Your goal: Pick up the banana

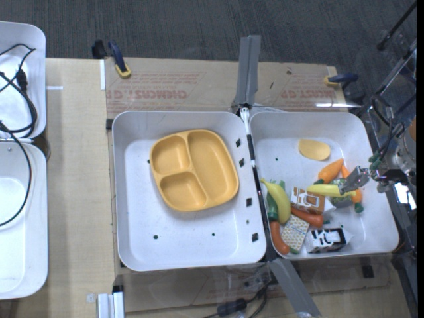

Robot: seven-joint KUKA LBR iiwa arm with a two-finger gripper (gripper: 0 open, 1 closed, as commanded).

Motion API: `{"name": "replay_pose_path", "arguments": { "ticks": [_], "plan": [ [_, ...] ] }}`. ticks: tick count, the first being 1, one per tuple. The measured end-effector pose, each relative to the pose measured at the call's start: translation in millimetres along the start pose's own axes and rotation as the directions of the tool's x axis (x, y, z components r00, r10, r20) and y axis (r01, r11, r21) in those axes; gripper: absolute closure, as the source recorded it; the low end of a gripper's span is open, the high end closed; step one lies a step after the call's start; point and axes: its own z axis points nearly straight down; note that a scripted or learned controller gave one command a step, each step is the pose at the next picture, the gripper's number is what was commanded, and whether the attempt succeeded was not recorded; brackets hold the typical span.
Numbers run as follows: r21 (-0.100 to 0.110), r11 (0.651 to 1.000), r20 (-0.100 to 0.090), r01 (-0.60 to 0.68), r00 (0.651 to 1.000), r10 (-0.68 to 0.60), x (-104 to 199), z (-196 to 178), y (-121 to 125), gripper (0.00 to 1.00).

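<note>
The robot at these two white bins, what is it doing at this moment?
The arm reaches in from the right, and its tool is low over the pile of toy food in the right bin. It sits at a small yellow piece near the carrots. The banana lies at the left side of that bin, untouched. The left bin holds a yellow divided plate.

yellow plate [194,169], banana [278,199], gripper [353,181]
</note>
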Motion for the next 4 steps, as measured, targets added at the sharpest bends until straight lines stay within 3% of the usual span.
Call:
{"name": "replay_pose_path", "arguments": {
  "ticks": [1,2,3,4],
  "plan": [
    [-0.010,1.000,0.002,0.022,1.000,-0.022,29.8,103.7,38.5,0.00],
    [-0.002,1.000,0.000,0.019,1.000,-0.019,29.5,97.6,37.3,1.00],
    [-0.001,1.000,0.000,0.003,1.000,-0.003,86.5,120.5,63.8,1.00],
    [-0.003,1.000,0.004,-0.001,1.000,0.001,83.6,119.5,64.1,0.00]
  ]
}}
